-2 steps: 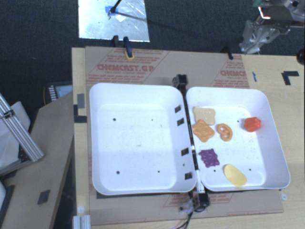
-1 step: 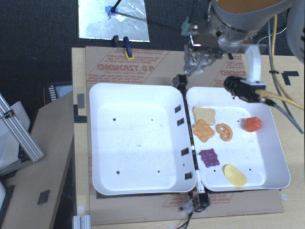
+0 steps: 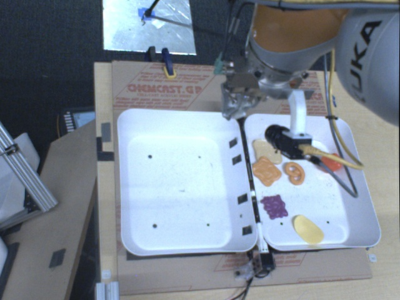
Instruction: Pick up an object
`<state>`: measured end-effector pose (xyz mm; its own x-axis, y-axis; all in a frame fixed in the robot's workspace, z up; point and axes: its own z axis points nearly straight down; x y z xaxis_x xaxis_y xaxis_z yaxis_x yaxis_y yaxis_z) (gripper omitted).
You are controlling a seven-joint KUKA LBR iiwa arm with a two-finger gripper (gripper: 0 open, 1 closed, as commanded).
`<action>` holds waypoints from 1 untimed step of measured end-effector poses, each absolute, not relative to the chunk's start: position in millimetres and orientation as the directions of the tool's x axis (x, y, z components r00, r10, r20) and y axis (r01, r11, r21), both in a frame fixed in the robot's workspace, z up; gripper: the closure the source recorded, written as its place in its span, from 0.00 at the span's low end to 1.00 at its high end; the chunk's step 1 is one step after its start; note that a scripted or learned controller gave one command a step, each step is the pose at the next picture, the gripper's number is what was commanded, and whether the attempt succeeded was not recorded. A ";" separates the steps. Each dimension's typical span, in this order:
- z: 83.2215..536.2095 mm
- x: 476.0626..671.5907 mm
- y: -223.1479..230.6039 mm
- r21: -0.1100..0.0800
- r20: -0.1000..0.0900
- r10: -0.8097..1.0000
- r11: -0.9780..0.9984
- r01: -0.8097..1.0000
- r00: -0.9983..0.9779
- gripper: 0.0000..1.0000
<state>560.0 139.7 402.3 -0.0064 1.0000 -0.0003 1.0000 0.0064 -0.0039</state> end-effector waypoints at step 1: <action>487.3 596.4 194.8 0.010 0.003 1.000 0.007 1.000 -0.007 1.00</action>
